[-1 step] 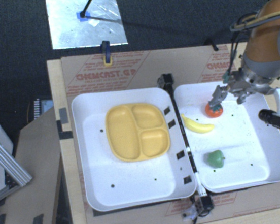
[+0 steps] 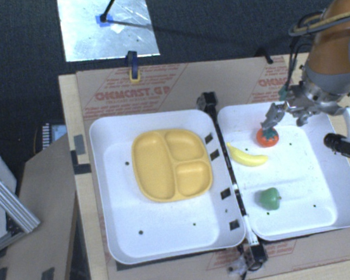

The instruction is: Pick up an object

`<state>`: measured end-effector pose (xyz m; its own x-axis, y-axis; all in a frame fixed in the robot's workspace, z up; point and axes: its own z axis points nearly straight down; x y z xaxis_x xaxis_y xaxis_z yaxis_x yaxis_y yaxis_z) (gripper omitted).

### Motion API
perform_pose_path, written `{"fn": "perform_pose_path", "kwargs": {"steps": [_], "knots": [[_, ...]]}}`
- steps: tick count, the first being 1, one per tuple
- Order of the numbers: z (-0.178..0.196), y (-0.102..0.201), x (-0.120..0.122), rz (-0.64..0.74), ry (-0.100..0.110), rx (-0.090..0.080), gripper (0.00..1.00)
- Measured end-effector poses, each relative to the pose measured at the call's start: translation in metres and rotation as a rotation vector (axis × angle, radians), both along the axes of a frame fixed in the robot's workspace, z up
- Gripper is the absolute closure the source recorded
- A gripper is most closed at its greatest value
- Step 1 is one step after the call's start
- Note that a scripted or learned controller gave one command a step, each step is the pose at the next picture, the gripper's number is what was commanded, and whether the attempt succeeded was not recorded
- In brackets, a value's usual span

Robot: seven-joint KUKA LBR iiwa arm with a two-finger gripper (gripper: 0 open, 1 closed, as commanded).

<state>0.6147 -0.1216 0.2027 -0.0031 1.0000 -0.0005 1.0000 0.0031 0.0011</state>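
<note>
Lying in the right-hand bin, a little right of the frame's centre, we find a yellow banana, and its long axis runs from upper left to lower right, with the darker tip toward the upper left and the blunt end toward the lower right. It curves gently, bowing downward in the frame.

Just above and to the right of it sits a small red tomato-like toy with a green top, close to the banana but not touching it as far as we can tell. Lower in the same bin, well apart from both, rests a green pepper-like toy.

We see the gripper reaching in from the upper right, its grey fingers directly over the red toy; whether the jaws are spread or pressed together, we cannot tell. The arm shows its orange band at the frame's right edge.

In the left bin lies a yellow divided plate with three compartments, separated from the banana by the black clips joining the bins.
</note>
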Motion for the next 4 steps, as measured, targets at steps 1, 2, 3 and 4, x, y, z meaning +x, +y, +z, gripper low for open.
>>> {"fn": "perform_pose_path", "kwargs": {"steps": [1,2,3,4], "knots": [[-0.061,0.001,0.004,-0.001,0.001,0.000,0.00],[-0.113,0.002,0.004,-0.003,0.003,0.001,0.00],[-0.100,0.001,0.005,-0.003,-0.003,-0.001,1.00],[-0.035,0.001,0.007,0.001,-0.005,-0.001,1.00]]}}
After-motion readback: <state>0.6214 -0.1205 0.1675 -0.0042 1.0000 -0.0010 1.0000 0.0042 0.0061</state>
